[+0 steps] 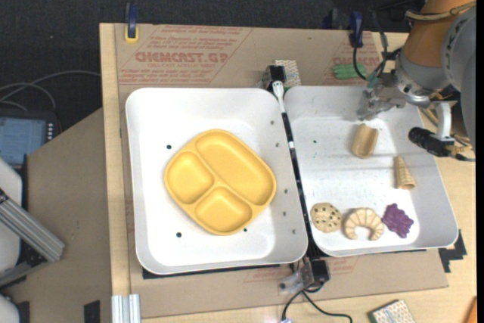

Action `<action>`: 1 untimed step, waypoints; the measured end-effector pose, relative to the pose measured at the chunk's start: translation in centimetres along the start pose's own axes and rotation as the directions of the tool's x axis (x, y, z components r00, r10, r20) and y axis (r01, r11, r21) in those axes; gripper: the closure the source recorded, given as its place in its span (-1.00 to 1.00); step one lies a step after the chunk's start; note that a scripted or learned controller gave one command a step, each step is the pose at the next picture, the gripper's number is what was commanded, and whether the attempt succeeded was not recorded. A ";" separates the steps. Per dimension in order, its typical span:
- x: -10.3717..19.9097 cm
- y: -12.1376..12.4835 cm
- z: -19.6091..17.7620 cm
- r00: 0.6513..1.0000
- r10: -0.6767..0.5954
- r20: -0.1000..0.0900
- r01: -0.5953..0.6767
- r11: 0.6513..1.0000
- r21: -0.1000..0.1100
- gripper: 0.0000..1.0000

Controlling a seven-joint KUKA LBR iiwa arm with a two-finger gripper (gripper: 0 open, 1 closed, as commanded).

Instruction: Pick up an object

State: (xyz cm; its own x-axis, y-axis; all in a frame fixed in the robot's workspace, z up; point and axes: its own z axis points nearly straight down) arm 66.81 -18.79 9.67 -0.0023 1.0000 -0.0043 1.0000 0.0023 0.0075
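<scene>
Status of pick: not begun as far as visible; nothing lifted, every item lies on a bin floor.

Hand [372, 104]: at the far edge of the right bin [333, 106], low over the white floor, just behind the tan cylinder. Finger spread cannot be told from this angle; no object shows between the fingers. Grey arm [442, 41] with orange band enters from the right.

Right bin contents:
- Tan cylinder [364, 140]: lying on its side, upper middle of the bin, nearest item to the hand, apart from it by a thin strip of bare floor.
- Cone-shaped piece [404, 172]: pale, ridged, lying near the right wall.
- Cookie [325, 216]: round, speckled, near front left corner.
- Croissant [364, 223]: just right of the cookie, close beside it.
- Purple cluster [398, 219]: grape-like, right of the croissant.

Left bin [151, 163]:
- Yellow divided plate [219, 180]: three compartments, flat, centred, well apart from the hand.

Tabletop [189, 57]: brown board with printed lettering, carrying both bins.

Remaining, by judgement: choose a target, most likely the tan cylinder given its nearness; bring the hand over it, close, and raise it clear of the floor. The whole grasp and lift are outstanding.
</scene>
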 end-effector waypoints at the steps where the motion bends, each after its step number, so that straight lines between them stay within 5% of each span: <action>1: 5.9 -1.9 -5.1 1.000 -0.003 -0.005 0.003 1.000 0.006 1.00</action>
State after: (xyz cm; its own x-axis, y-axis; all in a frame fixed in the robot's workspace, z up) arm 64.86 -12.89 14.73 -0.0049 1.0000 0.0011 1.0000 0.0049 0.0012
